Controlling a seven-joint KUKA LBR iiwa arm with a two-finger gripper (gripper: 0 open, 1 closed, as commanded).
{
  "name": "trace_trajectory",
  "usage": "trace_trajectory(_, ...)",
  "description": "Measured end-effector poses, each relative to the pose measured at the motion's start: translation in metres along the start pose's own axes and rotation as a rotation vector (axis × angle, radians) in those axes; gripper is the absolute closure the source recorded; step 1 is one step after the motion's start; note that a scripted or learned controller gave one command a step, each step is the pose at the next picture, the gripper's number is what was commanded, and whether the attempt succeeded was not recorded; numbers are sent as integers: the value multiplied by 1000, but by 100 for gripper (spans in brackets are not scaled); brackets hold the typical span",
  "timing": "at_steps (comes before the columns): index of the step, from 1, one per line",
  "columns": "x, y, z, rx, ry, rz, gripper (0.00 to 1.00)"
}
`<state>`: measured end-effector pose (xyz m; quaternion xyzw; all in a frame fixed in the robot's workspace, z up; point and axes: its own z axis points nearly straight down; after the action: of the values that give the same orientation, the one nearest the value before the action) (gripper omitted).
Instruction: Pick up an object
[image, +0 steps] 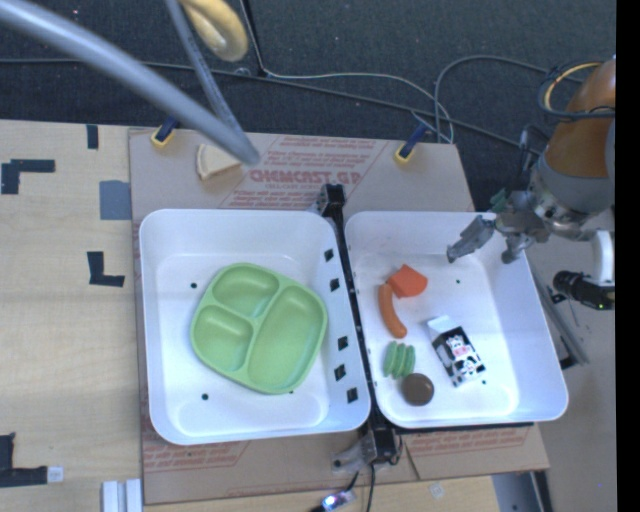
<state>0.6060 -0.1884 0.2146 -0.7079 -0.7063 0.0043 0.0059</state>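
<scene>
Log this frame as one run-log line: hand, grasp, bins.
hand: open over right bin's upper right | grasp: none | right bin: orange block, carrot, carton | left bin: green tray

A divided plate (260, 327) lies in the left bin (160, 300); several small items lie in the right bin (520, 340).

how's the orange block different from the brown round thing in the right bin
The orange block is bright orange and angular; the brown round thing is dark brown and ball-like. The orange block lies toward the far side of the right bin, beside the orange sausage-shaped piece; the brown round thing lies near the front wall, just below the green piece. Both are small and lie apart from the end effector.
</scene>
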Motion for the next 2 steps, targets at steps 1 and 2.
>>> trace_trajectory(1, 0, 3, -8, -13, -3, -4, 0)
trace_trajectory(2, -2, 10, 39, -9, -3, -4, 0)
